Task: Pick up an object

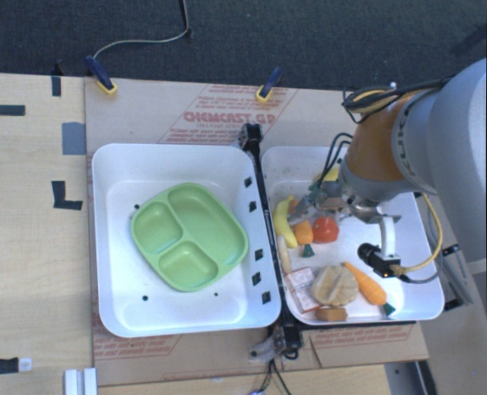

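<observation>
Grey arm (441, 138) is hovering its jaws, spread not discernible, over a red tomato (326, 230) in the right bin (429, 303) beside the counter's right edge, approaching; descent seemingly needed next.

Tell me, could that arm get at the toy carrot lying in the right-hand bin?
Probably yes. The carrot lies on top near the right bin's front corner, with nothing covering it. The bread roll touches its left side, which could crowd the gripper, now low over the tomato.
</observation>
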Action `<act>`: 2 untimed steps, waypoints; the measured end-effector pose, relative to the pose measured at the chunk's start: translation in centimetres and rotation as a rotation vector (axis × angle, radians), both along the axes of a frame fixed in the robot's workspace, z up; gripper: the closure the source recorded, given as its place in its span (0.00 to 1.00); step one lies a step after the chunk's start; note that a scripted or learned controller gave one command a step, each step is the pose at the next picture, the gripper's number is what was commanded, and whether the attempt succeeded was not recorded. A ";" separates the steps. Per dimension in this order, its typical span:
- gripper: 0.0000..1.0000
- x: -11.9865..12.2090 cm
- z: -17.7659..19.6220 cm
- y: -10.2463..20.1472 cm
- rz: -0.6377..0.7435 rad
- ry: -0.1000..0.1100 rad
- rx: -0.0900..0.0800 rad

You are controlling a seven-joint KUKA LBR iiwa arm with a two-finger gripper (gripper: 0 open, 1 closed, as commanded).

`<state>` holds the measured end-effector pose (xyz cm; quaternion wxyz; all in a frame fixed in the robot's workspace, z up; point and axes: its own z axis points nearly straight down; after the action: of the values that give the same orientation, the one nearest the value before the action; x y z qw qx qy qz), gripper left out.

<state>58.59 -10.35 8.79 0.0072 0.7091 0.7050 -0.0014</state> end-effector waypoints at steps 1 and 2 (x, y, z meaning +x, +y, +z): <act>0.00 -2.9 -0.1 -3.0 0.006 0.002 0.010; 1.00 -2.8 0.9 -3.1 0.006 0.000 0.008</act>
<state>55.77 -13.42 9.68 0.0046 0.7071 0.7071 0.0012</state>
